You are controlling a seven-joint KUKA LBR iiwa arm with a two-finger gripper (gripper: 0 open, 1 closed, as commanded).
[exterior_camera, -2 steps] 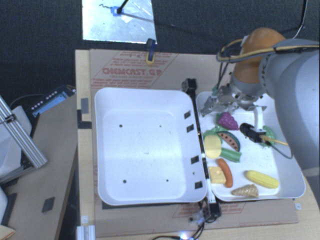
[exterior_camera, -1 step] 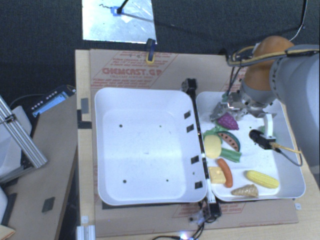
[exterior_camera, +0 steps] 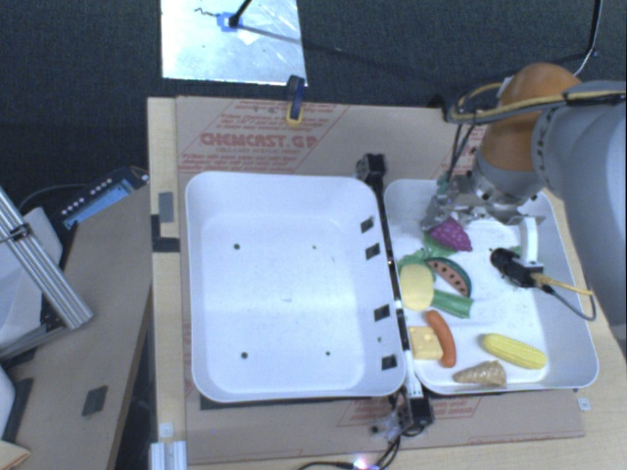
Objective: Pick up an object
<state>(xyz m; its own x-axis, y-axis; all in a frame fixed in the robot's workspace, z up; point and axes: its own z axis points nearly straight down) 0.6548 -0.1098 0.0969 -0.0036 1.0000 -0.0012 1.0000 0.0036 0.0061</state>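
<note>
Gripper (exterior_camera: 446, 207) hangs low over the far end of the right bin (exterior_camera: 534, 311), its tip right at the purple grapes (exterior_camera: 451, 234). From where I stand the wrist hides the tip, so I can't tell whether it is spread or pressed together, or whether it has the grapes or only touches them. The grey arm (exterior_camera: 580, 155) comes in from the right, cut off at the edge. The left bin (exterior_camera: 284, 180) sits alongside.

The rest of the toys lie nearer in the right bin: a watermelon slice (exterior_camera: 454, 274) just below the grapes, a yellow corn cob (exterior_camera: 512, 351) toward the near right corner, and a pale yellow rounded piece (exterior_camera: 416, 287) against the left wall. An orange sausage-shaped piece (exterior_camera: 445, 339) rests beside a small yellow block (exterior_camera: 424, 343), and a tan piece (exterior_camera: 480, 373), hard to identify, lies by the near rim.
</note>
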